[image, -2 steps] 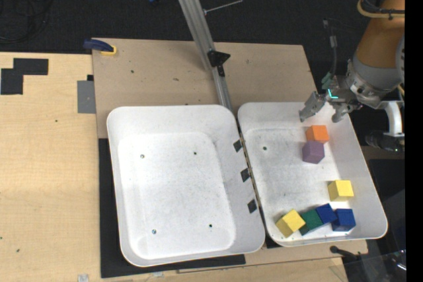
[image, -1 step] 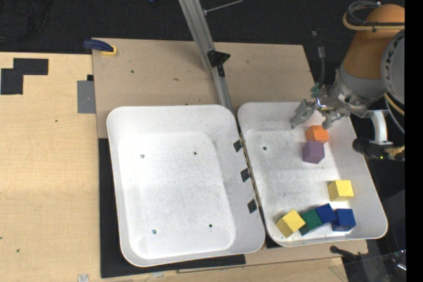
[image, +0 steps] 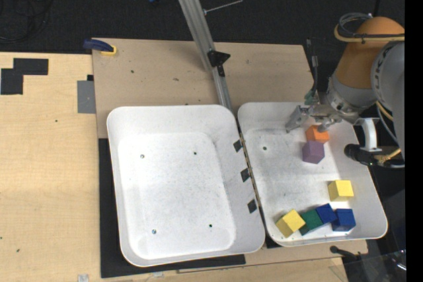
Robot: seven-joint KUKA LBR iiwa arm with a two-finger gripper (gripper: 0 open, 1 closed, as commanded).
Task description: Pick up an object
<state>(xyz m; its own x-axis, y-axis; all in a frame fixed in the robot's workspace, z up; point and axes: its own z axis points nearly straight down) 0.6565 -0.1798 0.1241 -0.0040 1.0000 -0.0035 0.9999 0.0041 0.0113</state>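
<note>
Here, the pincer (image: 316,117) is seen at the far end of the right bin (image: 277,208), hung from the grey arm (image: 390,86) with its rounded orange band (image: 362,66). One metal finger is splayed out to the left, so the pincer appears spread wide, though the other finger is hard to make out. An orange cube (image: 320,134) is found right under the pincer, apparently just below its fingertips; whether it is gripped cannot be told. A matte purple block (image: 313,152) lies just near of the orange cube, touching or nearly so. A yellow cube (image: 341,190) sits alone nearer the right rim. At the near edge a cluster is formed by a second yellow cube (image: 289,222), a green block (image: 310,220) and two blue blocks (image: 336,216), packed closely together. The left bin (image: 125,122) is a smooth, shallow white tray with rounded corners. Both bins are carried on a pale wooden bench (image: 46,162), and a ribbed aluminium bar (image: 195,20) slants up at the far side.
</note>
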